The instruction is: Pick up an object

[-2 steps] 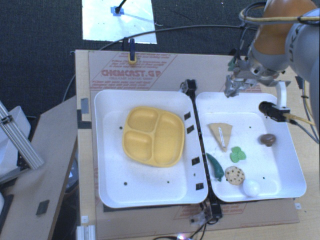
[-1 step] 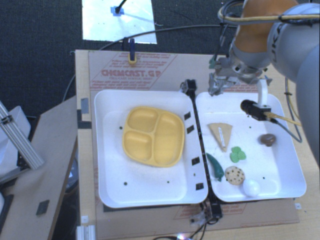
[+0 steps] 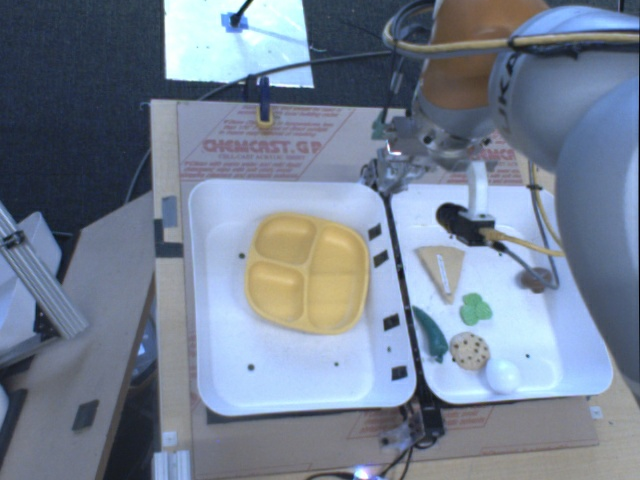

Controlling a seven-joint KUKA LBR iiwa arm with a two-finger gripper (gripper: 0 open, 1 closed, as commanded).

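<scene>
My gripper [image 3: 388, 175] hangs over the far end of the divider between the two bins, at the back rim. In the right bin [image 3: 575, 358] lie a tan wedge [image 3: 442, 268], a dark green pepper-like piece [image 3: 431, 332], a light green leafy piece [image 3: 476, 310], a speckled cookie [image 3: 468, 350], a white ball [image 3: 501, 375] and a small brown item [image 3: 538, 280]. All of them sit well in front of the gripper, nearer the camera. A yellow divided plate [image 3: 306, 272] rests in the middle of the left bin [image 3: 215, 368].
The grey arm with its orange band [image 3: 480, 18] crosses above the back right of the right bin. Black clips [image 3: 390, 322] line the divider between the bins. A cardboard sheet [image 3: 260, 148] lies under the bins, with a blue and yellow peg [image 3: 264, 103] at its far edge.
</scene>
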